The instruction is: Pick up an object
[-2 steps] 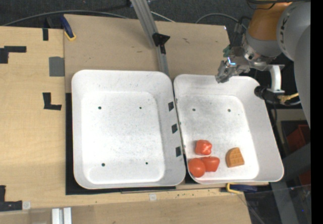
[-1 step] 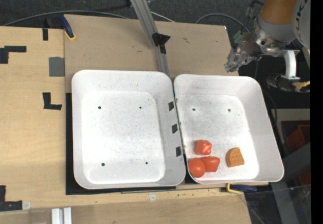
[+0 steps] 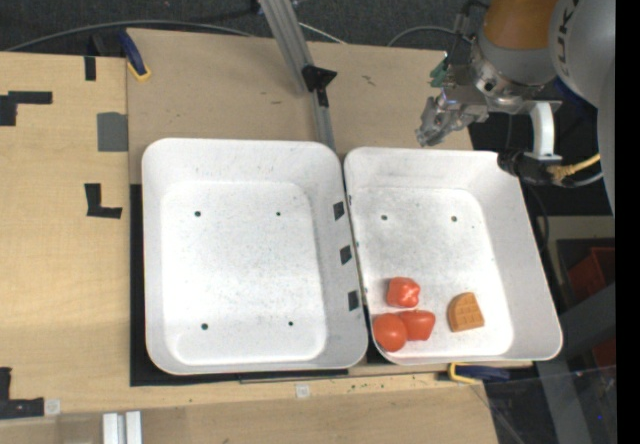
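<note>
Nothing is being lifted yet: the tool point(image 3: 437, 124) is hanging above the right bin's point(image 3: 500, 177) far edge, grip unreadable, while three red pieces point(image 3: 403, 312) and a tan biscuit point(image 3: 465, 312) are sitting at its near edge.

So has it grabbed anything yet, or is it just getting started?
Just getting started, it seems. The pincer hangs above the far edge of the right bin, nothing visibly in it. Three red pieces and a tan biscuit-like block lie in the bin's near corner. Reaching, gripping and lifting remain.
</note>
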`<state>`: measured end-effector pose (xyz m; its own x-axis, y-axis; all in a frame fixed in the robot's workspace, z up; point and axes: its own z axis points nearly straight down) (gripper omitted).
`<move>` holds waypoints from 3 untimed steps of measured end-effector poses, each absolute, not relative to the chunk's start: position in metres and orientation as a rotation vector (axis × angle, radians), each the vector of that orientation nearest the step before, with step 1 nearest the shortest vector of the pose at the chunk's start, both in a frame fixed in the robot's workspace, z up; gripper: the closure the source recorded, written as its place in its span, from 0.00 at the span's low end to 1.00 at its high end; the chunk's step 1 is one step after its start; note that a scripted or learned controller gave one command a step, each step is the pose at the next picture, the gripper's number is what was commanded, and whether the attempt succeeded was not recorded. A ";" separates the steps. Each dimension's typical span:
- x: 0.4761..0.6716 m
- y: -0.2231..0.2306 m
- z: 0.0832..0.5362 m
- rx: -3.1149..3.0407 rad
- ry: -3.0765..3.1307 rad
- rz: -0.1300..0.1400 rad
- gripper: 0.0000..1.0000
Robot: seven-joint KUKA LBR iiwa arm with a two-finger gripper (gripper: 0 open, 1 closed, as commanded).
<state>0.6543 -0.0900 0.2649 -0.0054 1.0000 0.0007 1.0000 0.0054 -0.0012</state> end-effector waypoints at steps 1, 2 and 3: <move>0.649 -0.035 0.247 -2.212 -2.226 0.003 1.00; 0.646 0.014 0.233 -2.213 -2.226 0.003 1.00; 0.651 0.067 0.222 -2.212 -2.227 0.001 1.00</move>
